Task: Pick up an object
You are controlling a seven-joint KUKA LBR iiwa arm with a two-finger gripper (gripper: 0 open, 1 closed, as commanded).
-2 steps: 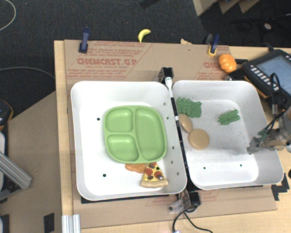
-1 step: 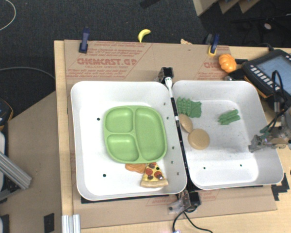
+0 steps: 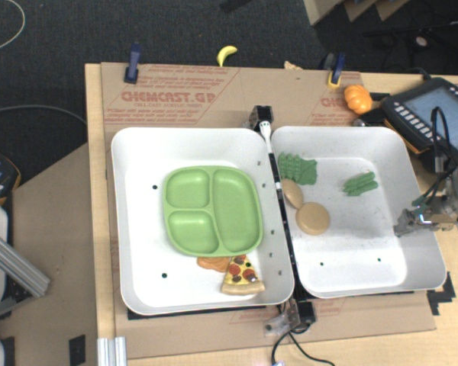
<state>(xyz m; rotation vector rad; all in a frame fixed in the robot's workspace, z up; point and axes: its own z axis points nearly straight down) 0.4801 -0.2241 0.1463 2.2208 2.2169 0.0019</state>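
Note:
The right bin holds a round tan cookie-like disc, a tan oval piece beside it, a dark green leafy toy near the divider, and a smaller green piece toward the back right. In the left bin lies a light green divided plate. A toy pizza slice and a flat orange piece rest just in front of the plate.
A small grey metal fitting sits at the right bin's right rim, with cables above it. A black handheld pendant and an orange toy lie behind the right bin. A yellow banana toy lies at the board's back edge.

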